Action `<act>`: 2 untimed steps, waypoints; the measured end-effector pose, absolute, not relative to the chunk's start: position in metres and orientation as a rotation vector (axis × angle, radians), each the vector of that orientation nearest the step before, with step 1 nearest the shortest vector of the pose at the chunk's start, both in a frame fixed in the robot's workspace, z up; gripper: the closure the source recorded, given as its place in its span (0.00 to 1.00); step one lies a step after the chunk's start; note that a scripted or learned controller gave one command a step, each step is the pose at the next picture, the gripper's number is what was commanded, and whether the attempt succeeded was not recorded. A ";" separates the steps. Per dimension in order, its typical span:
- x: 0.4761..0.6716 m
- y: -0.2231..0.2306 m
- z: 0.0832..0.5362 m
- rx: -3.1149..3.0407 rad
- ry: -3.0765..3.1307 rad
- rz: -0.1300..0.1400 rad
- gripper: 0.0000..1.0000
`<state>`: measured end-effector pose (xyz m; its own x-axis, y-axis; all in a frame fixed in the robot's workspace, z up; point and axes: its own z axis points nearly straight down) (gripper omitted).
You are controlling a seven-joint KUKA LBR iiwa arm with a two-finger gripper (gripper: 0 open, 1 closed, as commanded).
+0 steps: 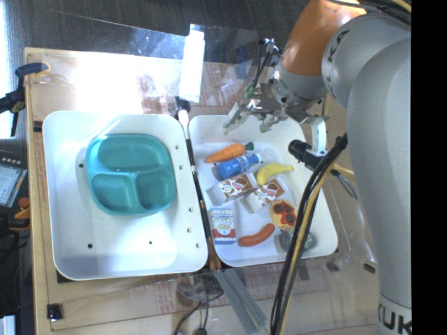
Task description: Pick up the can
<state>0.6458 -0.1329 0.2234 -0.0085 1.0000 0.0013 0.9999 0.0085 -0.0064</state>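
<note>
The can [299, 241] is a small grey-green object lying in the near right corner of the right bin [209, 128], partly hidden behind a black cable. My gripper [250, 122] hovers over that bin's far edge, well away from the can. Its two fingers [234, 121] are spread apart with nothing between them, so it is open. A carrot [227, 152] lies just below the gripper.
The right bin also holds a blue bottle [237, 165], a banana [274, 172], two small cartons [236, 185], a pizza slice [283, 213], a sausage [256, 236] and a box [222, 223]. A teal divided plate [133, 173] sits in the left bin [63, 243].
</note>
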 end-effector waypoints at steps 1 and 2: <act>0.625 -0.130 0.112 -2.276 -2.188 -0.017 0.00; 0.568 -0.127 0.091 -2.355 -2.076 0.004 0.00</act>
